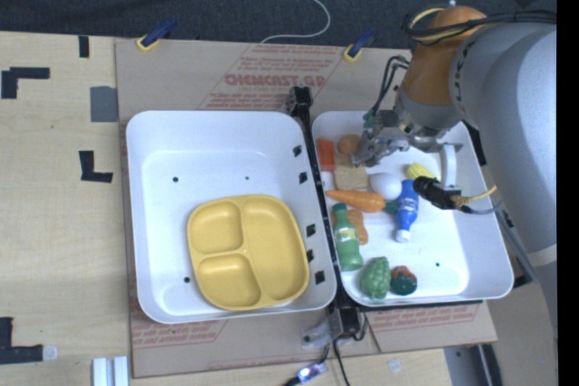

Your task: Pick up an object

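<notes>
You see the gripper (373,149) low in the right bin (470,271), at its far end, just above the white egg (386,185); you cannot tell how it is set or whether it has anything. Take that egg as your landmark. The orange carrot (355,198) lies just left of it, the blue bottle (406,212) just right and nearer you, the green bottle (345,236) below the carrot. Past those, at the near wall, sit the broccoli (375,277) and a red-and-green piece (403,281). Well left of the egg, the yellow divided plate (247,249) rests in the left bin (154,140).
</notes>
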Tool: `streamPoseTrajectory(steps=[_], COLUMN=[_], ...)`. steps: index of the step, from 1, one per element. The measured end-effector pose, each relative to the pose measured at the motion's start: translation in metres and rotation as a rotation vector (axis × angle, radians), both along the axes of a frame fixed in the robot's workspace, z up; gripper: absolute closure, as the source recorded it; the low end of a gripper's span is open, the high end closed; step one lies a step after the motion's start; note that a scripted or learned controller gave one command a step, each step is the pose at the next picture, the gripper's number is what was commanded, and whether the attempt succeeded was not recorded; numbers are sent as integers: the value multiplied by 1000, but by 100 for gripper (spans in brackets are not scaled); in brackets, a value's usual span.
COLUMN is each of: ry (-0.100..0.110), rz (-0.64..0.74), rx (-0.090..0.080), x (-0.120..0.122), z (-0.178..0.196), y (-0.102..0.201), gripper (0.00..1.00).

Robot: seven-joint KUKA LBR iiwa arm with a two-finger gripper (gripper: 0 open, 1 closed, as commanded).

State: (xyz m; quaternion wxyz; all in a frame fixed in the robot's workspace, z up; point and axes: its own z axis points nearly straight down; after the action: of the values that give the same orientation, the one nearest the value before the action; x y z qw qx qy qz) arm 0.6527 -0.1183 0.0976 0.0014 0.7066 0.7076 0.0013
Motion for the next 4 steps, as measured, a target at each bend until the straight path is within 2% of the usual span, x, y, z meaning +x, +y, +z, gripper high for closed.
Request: streamPoseTrajectory(steps=[2, 3, 4], ry=[-2, 4, 7], rz=[0, 0, 3], rx=[-1, 1, 1], x=[2, 2, -20], z=[123, 127, 134], y=[-9, -9, 40], gripper=[100, 100, 100])
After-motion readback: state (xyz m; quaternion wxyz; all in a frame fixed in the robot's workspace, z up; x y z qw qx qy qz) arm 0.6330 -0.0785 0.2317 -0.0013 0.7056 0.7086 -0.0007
